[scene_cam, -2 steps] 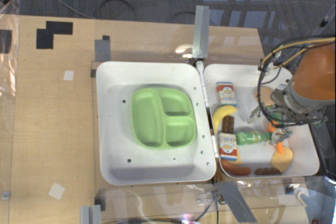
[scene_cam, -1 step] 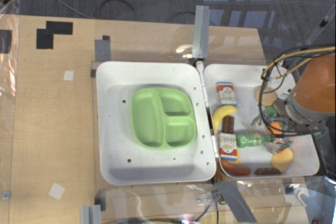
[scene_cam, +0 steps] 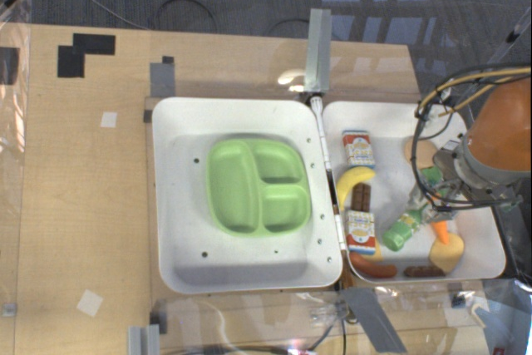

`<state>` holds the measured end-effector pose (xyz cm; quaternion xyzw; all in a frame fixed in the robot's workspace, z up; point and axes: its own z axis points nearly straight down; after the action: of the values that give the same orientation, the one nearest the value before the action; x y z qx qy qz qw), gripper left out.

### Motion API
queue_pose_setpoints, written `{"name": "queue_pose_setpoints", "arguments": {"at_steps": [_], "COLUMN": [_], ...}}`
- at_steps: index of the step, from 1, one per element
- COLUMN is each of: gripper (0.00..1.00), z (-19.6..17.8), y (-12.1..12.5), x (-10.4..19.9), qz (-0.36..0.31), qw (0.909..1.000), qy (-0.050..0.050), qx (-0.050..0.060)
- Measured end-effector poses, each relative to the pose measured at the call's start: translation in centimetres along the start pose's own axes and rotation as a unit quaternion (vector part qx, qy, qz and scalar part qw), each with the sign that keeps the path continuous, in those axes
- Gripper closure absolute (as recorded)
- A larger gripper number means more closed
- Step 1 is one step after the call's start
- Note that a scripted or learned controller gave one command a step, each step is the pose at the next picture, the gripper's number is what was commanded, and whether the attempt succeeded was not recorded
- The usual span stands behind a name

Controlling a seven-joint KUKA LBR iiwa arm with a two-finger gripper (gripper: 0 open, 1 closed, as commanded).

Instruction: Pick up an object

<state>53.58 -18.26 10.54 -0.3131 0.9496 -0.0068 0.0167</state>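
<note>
The green bottle (scene_cam: 401, 232) lies tilted in the right bin (scene_cam: 391, 116), just beside the carrot (scene_cam: 444, 229) and right under the gripper (scene_cam: 432, 199) — can't tell whether that's released or clenched. It looks like light, stiff toy plastic, probably a bit slippery and rolly — I'd grab it across the fat middle of the body.
</note>
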Motion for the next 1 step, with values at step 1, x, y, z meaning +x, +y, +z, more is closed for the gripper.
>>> {"name": "queue_pose_setpoints", "arguments": {"at_steps": [1], "gripper": [1.00], "z": [-13.85], "y": [-3.58], "x": [-7.15], "qz": [0.003], "qw": [1.0000], "qy": [0.005], "qx": [-0.003]}}
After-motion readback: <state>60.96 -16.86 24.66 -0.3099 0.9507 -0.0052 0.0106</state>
